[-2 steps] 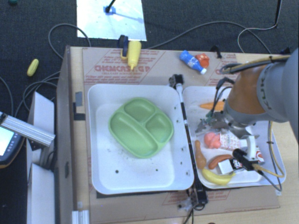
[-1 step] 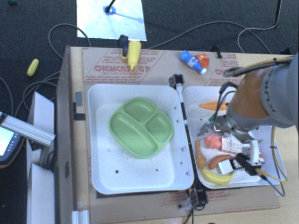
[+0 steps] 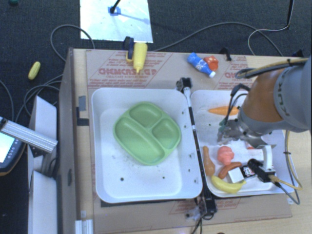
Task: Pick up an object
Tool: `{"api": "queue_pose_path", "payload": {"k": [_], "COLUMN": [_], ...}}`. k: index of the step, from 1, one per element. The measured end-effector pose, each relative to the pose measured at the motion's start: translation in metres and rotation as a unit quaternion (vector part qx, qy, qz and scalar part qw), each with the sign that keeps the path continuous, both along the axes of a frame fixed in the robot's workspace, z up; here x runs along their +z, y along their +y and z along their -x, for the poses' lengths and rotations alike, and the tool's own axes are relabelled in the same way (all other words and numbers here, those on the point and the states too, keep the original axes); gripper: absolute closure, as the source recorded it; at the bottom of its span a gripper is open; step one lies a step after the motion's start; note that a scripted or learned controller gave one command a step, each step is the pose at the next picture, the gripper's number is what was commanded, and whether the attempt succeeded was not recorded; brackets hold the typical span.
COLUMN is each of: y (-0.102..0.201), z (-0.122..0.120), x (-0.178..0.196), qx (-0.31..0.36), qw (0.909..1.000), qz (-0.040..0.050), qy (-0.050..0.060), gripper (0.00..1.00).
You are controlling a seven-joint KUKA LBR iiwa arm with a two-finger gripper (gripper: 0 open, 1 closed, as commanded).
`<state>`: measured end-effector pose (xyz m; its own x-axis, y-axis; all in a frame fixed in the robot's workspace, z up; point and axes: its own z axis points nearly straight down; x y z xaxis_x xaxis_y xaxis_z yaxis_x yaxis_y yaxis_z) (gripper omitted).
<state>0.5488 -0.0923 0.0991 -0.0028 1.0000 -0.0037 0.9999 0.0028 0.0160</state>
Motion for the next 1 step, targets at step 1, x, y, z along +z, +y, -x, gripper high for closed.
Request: {"api": "queue_pose_path", "payload": {"k": [1], "y": [0.0], "z": [0.0001], "x": [0.0], "qx": [0.0], "qw": [1.0], "qz": [-0.0001], "qy": [0.0], "gripper": [0.0]}}
